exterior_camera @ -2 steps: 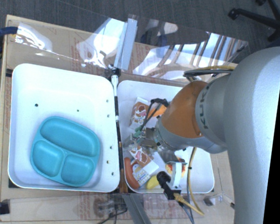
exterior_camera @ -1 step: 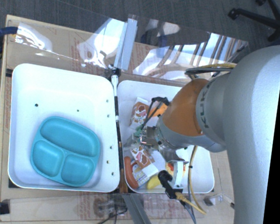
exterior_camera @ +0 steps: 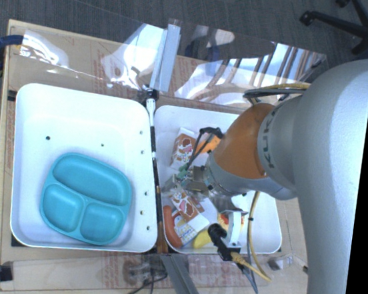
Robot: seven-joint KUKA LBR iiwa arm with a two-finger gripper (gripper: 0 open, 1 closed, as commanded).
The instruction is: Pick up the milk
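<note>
Arm low over the cluttered right bin [exterior_camera: 273,239]

Tool [exterior_camera: 190,177] state — cannot tell; packed items around the milk [exterior_camera: 183,150] at centre frame could cause a wrong grab.

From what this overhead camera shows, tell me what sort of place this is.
Probably a robotics lab's bin-picking test bench. A grey arm reaches into the right white bin of jumbled small packaged items; the left white bin holds a blue divided tray; an office chair base stands on carpet.
</note>
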